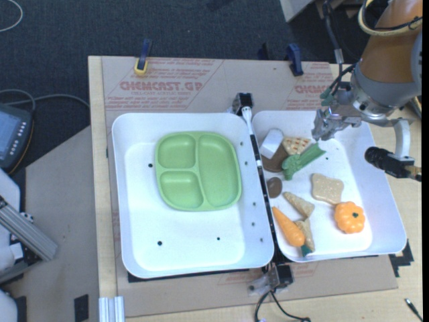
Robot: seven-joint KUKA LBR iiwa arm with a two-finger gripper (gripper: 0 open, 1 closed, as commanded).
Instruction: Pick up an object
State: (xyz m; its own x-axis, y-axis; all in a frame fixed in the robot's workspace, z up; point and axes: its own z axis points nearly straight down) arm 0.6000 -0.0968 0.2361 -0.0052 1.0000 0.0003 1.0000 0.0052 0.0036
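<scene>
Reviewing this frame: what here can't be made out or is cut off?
- Claw, camera view: too small and blurred to tell its finger state, or whether it touches the green toy below it.
- Arm: cut off by the top and right edges.
- Brown piece: partly covered by the white block and the green toy.
- Carrot: lies over a tan wedge, hiding part of it.

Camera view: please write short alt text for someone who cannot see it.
The gripper hangs over the far end of the right bin, just above a green toy vegetable, among toy foods including a carrot and a small pumpkin. The left bin holds a green divided plate.
</scene>
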